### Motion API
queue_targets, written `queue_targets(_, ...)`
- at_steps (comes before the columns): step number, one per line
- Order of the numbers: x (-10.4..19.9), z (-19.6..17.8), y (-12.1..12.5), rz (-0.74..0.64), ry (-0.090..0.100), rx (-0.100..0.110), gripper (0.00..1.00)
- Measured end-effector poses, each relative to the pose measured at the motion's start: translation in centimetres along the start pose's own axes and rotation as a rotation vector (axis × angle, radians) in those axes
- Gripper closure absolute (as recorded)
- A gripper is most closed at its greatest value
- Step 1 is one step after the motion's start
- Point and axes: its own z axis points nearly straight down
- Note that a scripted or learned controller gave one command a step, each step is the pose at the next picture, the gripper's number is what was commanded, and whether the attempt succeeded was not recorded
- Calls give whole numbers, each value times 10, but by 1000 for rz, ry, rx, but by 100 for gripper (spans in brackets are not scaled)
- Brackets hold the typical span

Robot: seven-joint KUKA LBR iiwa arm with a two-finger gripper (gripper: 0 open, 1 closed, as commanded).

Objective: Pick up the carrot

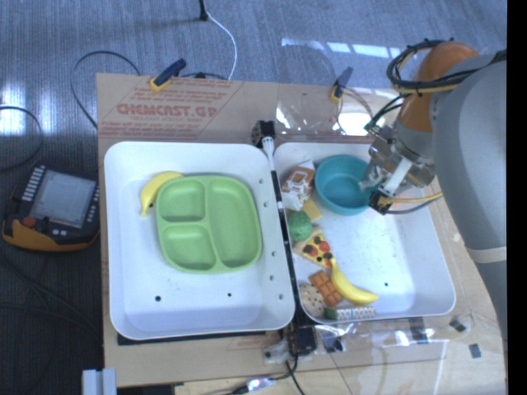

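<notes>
Camera view: carrot (328, 285) lies in the right bin (412, 270) near its front-left corner, long axis slanting back-left to front-right, can't tell which end is the tip. It's hemmed in by a pizza slice (313, 248) just behind, a banana (354, 291) just beside on the right and a brown cookie (313, 299) on the left. Gripper (375, 189) is well apart from it, at the right rim of the teal bowl (339, 186) at the back of that bin, can't tell if it's spread or pressed together; left bin (140, 303) holds a green divided plate (207, 222) with a second banana (156, 189) at its back-left edge
</notes>
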Motion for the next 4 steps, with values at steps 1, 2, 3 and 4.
queue_targets(1, -35, -19, -64, 567, 36, 32, 100)
queue_targets(2, -35, -20, -64, 567, 38, 31, 0)
queue_targets(3, -57, -39, 18, 622, 39, 26, 0)
queue_targets(4, -16, 24, 43, 617, 33, 34, 0)
